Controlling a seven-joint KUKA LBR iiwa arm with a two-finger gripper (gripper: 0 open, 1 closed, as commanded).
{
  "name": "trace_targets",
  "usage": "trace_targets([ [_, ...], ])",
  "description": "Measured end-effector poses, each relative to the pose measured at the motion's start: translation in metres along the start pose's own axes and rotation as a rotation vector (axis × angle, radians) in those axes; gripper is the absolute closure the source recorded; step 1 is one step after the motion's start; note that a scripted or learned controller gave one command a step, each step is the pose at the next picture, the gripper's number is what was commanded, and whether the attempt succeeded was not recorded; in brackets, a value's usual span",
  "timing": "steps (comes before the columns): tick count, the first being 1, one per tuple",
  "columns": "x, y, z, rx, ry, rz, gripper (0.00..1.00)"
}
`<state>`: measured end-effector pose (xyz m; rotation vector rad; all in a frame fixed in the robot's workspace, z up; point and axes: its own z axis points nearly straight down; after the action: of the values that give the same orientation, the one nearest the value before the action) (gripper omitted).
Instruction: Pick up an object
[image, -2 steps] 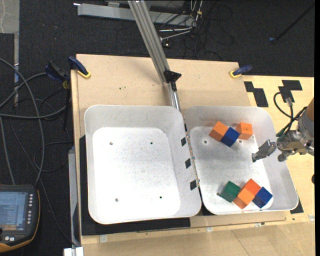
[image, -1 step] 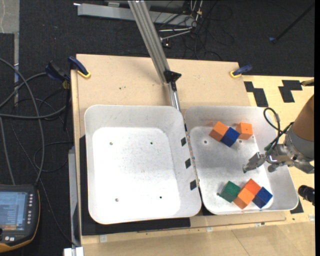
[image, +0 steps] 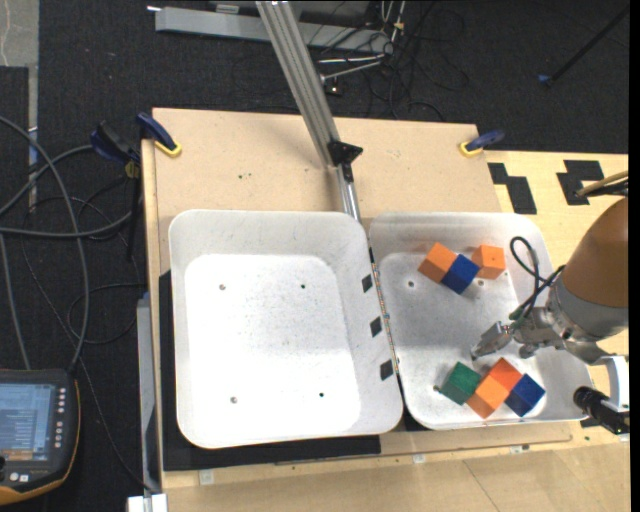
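Starting from the left, I see the left bin (image: 270, 325) sitting bare on the counter (image: 250, 160), its rim butted against the right bin (image: 400, 330). Inside that right bin, toward the far side, lie an orange block (image: 437, 262), a blue block (image: 461, 273) touching it, and a second, smaller orange block (image: 490, 260) just beside them. Toward the near side there is a tighter cluster: a green block (image: 462, 383), an orange block (image: 498, 386) pressed against it, and a blue block (image: 525, 395) at the right end. My tool (image: 497, 340) hangs just above and behind this near cluster, with nothing visibly between its tips; how wide it stands I cannot tell from this angle. I judge these blocks to be light, rigid cubes with smooth faces, so they should neither crush nor sag, though they may skid on the white plastic if nudged. The near three are packed together, leaving little room for a fingertip between them. I would take the green block across its two free faces, since its left side stands open.
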<state>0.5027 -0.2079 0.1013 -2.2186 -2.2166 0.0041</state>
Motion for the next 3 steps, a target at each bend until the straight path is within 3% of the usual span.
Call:
trace_targets([
  [1, -0.001, 0.002, -0.013, -0.008, -0.003, 0.000, 1.00],
  [3, -0.012, 0.005, -0.118, -0.013, -0.006, -0.004, 1.00],
])
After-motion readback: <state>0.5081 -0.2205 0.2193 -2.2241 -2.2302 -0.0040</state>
